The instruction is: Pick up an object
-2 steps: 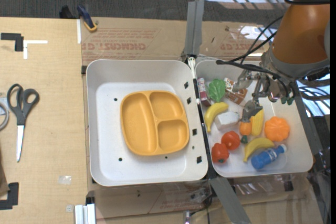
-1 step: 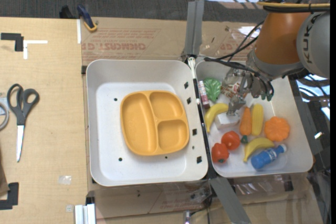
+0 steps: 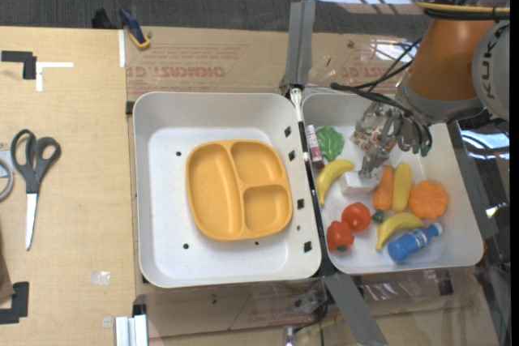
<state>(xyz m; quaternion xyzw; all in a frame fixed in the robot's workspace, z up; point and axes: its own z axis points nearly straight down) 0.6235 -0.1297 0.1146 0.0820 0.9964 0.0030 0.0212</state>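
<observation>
My gripper (image 3: 370, 168) hangs low in the right bin (image 3: 462, 255), just above a small white block (image 3: 353, 185). Close around it lie a yellow banana (image 3: 331, 175) to the left, an orange carrot (image 3: 384, 187) and a second yellow piece (image 3: 402, 181) to the right, and a green item (image 3: 330, 142) behind. Further forward are two red tomatoes (image 3: 355, 215) (image 3: 340, 236), another banana (image 3: 397, 225), a blue bottle (image 3: 412, 243) and an orange pumpkin-like fruit (image 3: 428, 199). I see nothing held.
The left bin (image 3: 154, 255) holds a yellow divided plate (image 3: 239, 189). Scissors (image 3: 32, 166) lie on the wooden bench at far left. A blue and yellow clip (image 3: 135, 28) sits behind the left bin. The arm's orange band (image 3: 450, 53) looms over the right bin's back corner.
</observation>
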